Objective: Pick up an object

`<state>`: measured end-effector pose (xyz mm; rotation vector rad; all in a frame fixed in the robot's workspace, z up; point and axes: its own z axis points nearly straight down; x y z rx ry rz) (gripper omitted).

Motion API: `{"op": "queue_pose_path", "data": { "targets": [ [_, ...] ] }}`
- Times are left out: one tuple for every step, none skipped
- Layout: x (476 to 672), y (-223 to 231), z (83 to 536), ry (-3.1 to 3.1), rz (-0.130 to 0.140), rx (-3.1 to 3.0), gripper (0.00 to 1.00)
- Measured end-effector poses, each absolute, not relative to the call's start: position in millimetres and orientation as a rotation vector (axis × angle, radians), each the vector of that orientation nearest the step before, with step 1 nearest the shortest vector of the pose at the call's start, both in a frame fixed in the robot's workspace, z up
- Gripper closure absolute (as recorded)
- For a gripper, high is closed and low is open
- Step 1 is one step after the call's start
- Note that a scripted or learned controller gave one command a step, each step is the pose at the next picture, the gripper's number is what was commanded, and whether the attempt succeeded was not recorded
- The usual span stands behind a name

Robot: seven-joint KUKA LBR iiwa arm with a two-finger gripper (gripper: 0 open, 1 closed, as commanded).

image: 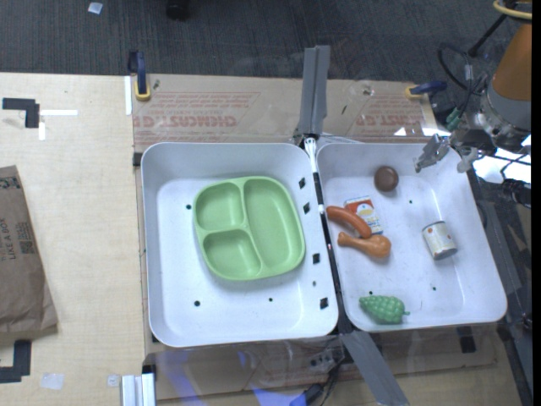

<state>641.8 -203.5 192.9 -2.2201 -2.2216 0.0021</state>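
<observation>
**Camera view: gripper open over the right bin's far corner**

Camera view gives me the gripper [446,152] at the far right corner of the right bin [473,227], its two fingers spread apart with nothing between them. From my seat it looks held above the bin's rim rather than down among the objects.

Nearest it in that bin I see a brown ball [386,178]. Further along lie a small carton [363,214], a hot dog [348,219] touching it, and an orange drumstick-shaped toy [366,244] just beside them. A small can [439,239] lies on its side toward the right wall, and a green bumpy toy [383,308] sits near the front edge.

The left bin [169,294] holds a green divided plate [248,227].
</observation>
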Motion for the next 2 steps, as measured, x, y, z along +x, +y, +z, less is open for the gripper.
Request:
{"op": "queue_pose_path", "data": {
  "targets": [
    [658.6,-134.8,134.8,-2.253,0.003,-2.188,0.0],
    [659.0,-147.3,212.0,-2.057,0.002,-2.376,0.0]
  ]
}}
